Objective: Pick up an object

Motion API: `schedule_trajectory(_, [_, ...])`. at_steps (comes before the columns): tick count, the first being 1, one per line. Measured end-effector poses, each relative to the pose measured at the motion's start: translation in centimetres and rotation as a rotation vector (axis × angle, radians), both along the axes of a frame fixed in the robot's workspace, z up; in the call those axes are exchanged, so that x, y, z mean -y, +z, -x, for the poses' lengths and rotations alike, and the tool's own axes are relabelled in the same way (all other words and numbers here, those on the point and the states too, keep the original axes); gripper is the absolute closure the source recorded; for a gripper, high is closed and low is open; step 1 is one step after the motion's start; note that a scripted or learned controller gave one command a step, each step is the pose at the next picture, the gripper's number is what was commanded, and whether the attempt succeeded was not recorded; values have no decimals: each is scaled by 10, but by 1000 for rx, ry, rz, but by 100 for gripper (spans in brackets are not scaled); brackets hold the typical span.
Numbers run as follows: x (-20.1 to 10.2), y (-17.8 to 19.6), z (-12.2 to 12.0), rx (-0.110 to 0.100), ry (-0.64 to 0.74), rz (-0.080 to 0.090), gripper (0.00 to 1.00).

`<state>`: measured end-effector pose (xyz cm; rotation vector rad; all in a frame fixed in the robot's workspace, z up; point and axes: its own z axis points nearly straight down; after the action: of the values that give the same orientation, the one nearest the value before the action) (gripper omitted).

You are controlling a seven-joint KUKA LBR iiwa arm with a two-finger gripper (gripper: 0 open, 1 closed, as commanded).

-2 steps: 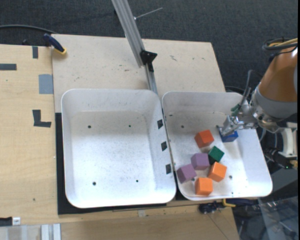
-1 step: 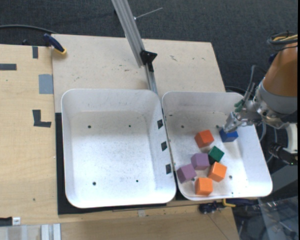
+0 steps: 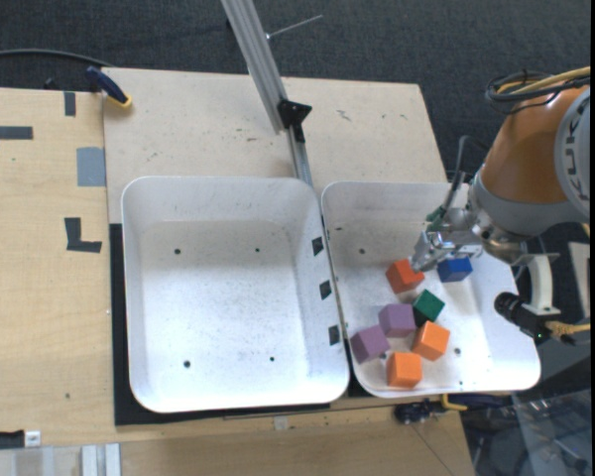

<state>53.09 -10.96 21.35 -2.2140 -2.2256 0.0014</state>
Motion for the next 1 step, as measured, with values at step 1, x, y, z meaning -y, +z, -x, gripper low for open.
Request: schedule_trajectory(1, [-59,11,-5,2,3,-1,100])
